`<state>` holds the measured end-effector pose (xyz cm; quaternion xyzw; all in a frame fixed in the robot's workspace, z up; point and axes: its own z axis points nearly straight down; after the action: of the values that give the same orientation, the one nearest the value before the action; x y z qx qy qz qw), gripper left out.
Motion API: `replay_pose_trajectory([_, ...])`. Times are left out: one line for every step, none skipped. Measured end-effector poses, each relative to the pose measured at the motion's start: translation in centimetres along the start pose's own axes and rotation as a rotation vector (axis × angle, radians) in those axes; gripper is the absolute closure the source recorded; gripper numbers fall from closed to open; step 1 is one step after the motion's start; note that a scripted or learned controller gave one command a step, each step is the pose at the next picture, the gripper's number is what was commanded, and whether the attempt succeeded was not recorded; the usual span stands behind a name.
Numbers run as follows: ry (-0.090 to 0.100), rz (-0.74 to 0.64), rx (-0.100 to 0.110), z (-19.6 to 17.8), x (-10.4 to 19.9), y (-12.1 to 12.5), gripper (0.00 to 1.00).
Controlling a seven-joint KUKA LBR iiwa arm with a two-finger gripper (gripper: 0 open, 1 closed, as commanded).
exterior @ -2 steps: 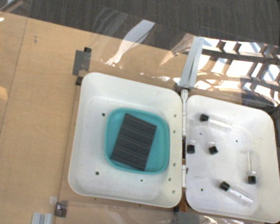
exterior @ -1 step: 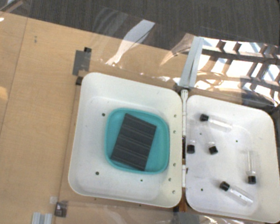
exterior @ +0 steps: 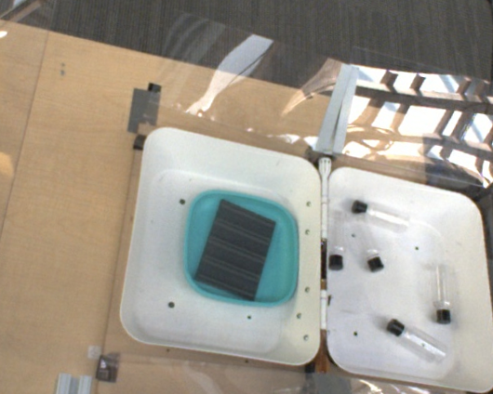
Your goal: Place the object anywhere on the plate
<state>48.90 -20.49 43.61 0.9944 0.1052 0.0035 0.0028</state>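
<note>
Honestly, whether the tool is open or closed cannot be told from this view. The task's thing, a dark grey ribbed block (exterior: 235, 250), lies flat on a teal plate (exterior: 284, 266) with rounded corners. The block is a rectangle, with its long axis running from the near side of the view to the far side. Its far end leans slightly to the view's right. Faint ribs cross it the short way. It sits about in the middle of the plate, with teal showing all round it, wider at the left and right than at the near and far ends.

The plate rests in the sunken floor of the left bin (exterior: 148, 250), roughly centred. Touching that bin along its right side is the right bin (exterior: 467, 367). Small clear vials with black caps lie scattered in it: one (exterior: 359, 206) near the far left corner, two small ones (exterior: 335, 262) (exterior: 374, 262) near the left wall, one (exterior: 442, 299) towards the right, lying near to far, and one (exterior: 411, 336) towards the near edge. Both bins stand on a light wooden counter (exterior: 38, 202). Beyond them lies creased clear sheeting (exterior: 252, 60).
</note>
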Motion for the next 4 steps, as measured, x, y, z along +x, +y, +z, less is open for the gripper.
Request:
replay_pose_trajectory([0.0,0.0,0.0,0.0,0.01,-0.01,0.0])
replay_pose_trajectory([0.0,0.0,0.0,0.0,0.01,-0.01,0.0])
replay_pose_trajectory([0.0,0.0,0.0,0.0,0.01,-0.02,0.0])
replay_pose_trajectory([0.0,0.0,0.0,-0.01,0.02,-0.03,0.0])
